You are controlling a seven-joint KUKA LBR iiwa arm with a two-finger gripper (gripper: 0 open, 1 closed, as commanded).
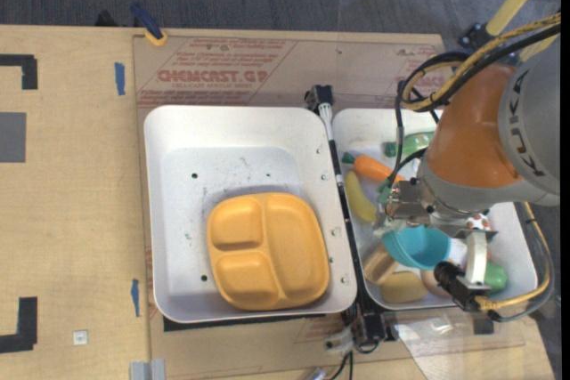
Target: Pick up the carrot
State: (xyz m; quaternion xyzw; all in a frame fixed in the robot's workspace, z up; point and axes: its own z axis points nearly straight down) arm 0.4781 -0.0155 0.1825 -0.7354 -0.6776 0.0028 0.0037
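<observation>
step: reach for carrot (372, 166) | arm (476, 138) over right bin (525, 276), gripper state: can't tell | tip: come down clear of banana (359, 196) just beside it

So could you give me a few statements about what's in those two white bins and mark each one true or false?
1. The yellow divided plate lies in the left bin. True.
2. The carrot lies on that plate. False: it lies in the right bin, beside a banana.
3. The arm hangs over the right bin. True.
4. A teal cup sits in the left bin. False: it is in the right bin.
</observation>
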